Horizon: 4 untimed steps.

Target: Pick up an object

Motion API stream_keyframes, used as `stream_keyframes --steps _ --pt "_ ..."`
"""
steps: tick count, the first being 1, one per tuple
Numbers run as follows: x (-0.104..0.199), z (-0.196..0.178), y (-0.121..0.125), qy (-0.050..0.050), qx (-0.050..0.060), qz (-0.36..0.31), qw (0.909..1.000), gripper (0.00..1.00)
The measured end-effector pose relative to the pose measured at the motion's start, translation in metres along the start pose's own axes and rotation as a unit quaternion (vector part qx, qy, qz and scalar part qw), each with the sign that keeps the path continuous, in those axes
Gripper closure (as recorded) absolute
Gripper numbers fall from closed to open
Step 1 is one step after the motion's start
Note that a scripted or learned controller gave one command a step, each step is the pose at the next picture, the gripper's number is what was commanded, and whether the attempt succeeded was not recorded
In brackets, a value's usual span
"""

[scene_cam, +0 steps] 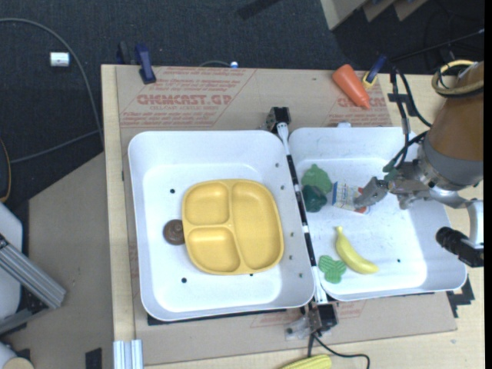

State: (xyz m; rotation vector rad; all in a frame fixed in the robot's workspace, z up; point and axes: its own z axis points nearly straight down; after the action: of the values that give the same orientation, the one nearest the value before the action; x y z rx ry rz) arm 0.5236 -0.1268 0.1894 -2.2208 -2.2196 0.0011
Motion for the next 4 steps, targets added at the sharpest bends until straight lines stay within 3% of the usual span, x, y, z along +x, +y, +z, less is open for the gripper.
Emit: stream_keyframes --steps 1,2,3,4 --pt "0.028 0.105 -0.027 0.0 -0.001 0.0 1.0 0.0" --pt "0.035 0.105 -0.045 0.001 0.001 0.0 1.0 0.0" --pt "0.033 0.105 -0.045 0.0 -0.001 0.0 1.0 0.0" --pt "0.031 0.104 0.055 0.0 -0.001 -0.001 1.0 0.0"
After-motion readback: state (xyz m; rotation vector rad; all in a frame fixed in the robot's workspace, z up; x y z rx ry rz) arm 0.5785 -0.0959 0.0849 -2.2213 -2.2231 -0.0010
